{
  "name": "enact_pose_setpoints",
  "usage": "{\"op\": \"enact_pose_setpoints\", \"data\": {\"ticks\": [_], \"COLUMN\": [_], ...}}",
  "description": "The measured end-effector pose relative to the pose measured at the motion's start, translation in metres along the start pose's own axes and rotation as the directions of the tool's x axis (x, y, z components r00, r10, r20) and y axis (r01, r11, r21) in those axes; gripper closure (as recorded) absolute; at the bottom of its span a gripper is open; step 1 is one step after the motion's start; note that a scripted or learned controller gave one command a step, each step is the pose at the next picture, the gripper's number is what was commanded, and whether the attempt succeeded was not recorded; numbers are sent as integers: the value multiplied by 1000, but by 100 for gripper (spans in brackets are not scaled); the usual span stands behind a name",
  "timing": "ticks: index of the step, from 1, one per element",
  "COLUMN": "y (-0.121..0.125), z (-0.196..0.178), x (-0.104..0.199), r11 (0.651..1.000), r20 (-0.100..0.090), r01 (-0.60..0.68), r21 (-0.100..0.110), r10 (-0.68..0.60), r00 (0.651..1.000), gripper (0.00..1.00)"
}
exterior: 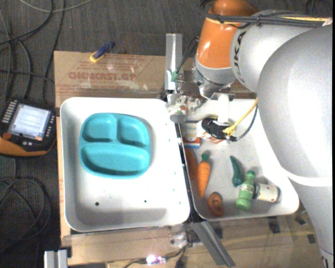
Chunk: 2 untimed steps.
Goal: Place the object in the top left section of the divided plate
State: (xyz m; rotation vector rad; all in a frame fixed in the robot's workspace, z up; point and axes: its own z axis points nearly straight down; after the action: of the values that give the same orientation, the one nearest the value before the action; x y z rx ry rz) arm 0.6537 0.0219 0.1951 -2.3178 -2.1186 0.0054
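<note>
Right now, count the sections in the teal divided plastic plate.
3. The teal divided plate in the shallow white left bin has a top left section, a top right section and one long bottom section.

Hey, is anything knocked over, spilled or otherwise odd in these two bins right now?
Nothing spilled. The teal divided plate sits flat in the left bin, slightly askew. In the right bin, the green bottle lies on its side beside the carrot. Just loose clutter, no damage.
</note>
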Motion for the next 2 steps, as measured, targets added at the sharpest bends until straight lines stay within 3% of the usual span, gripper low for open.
{"op": "enact_pose_setpoints", "data": {"ticks": [1,2], "y": [8,1], "z": [-50,-42], "x": [73,147], "r11": [979,883], "r20": [3,2], "r01": [203,469], "r21": [-2,-2], "r10": [-203,-469], "r00": [979,883], "gripper": [100,100]}}
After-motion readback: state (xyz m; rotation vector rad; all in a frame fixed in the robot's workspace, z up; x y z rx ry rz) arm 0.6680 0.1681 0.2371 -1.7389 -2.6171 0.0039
